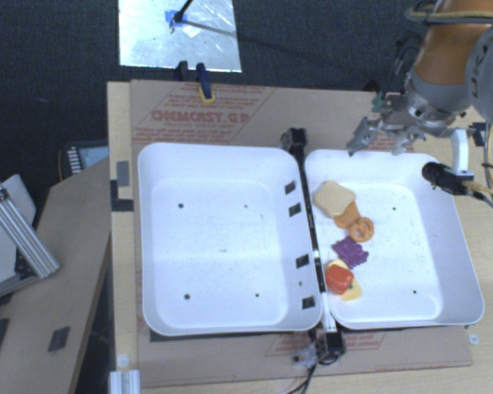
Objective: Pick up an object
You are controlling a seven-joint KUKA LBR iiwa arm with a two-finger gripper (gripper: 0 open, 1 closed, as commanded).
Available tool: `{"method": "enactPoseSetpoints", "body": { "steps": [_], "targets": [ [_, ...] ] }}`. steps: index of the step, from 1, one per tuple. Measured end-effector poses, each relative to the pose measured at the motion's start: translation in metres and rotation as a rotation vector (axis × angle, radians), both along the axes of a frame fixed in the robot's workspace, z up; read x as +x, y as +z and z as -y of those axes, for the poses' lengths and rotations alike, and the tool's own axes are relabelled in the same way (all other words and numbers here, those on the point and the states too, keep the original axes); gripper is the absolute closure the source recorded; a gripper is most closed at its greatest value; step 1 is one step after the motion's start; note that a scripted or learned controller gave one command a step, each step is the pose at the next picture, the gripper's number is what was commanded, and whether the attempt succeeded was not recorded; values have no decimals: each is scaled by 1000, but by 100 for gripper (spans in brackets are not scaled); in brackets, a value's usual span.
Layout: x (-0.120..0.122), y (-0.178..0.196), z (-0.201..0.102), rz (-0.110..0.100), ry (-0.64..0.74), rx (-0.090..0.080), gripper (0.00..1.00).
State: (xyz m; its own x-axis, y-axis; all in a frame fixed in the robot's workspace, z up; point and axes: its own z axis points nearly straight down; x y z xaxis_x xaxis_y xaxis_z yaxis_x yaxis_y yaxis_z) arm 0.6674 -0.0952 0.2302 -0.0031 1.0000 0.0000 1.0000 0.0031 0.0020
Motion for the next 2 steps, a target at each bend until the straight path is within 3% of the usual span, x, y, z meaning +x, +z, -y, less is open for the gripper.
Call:
{"method": "enactPoseSetpoints", "body": {
  "steps": [1,2],
  "targets": [
    [-52,-76,84,-7,-9,-1,0],
    [-108,-149,18,-8,2,4,0]
  ]
}}
